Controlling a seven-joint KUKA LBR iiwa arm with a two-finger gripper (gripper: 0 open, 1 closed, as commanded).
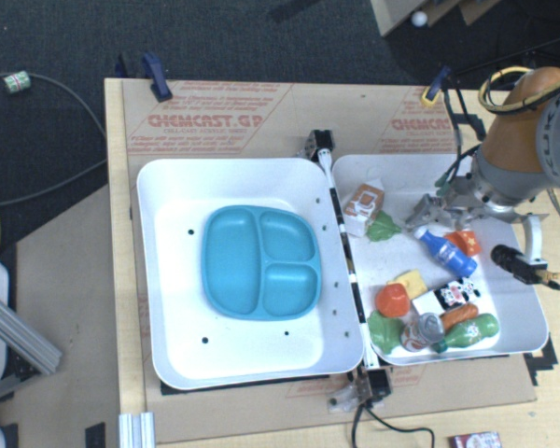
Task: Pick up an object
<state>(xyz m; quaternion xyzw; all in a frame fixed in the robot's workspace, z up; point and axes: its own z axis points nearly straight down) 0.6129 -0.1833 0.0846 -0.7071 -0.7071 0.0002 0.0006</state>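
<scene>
The right bin (518, 329) holds several small objects. A brown and white carton (364, 203) lies at its upper left, beside a green piece (383, 229). A blue bottle (446, 250) lies slantwise in the middle, touching an orange piece (465, 243). Lower down sit a yellow block (411, 283), a red-orange ball (392, 299), a black-and-white toy (457, 294) and a green cucumber-like piece (471, 329). My gripper (445, 211) hangs over the bin's upper middle, just above the blue bottle, with nothing visibly held.
The left bin (168, 203) carries a blue divided plate (259, 261). The arm's grey body and orange band (532, 91) come in over the right bin's upper right corner. A black part (513, 261) juts over that bin's right side. Clamps sit between the bins.
</scene>
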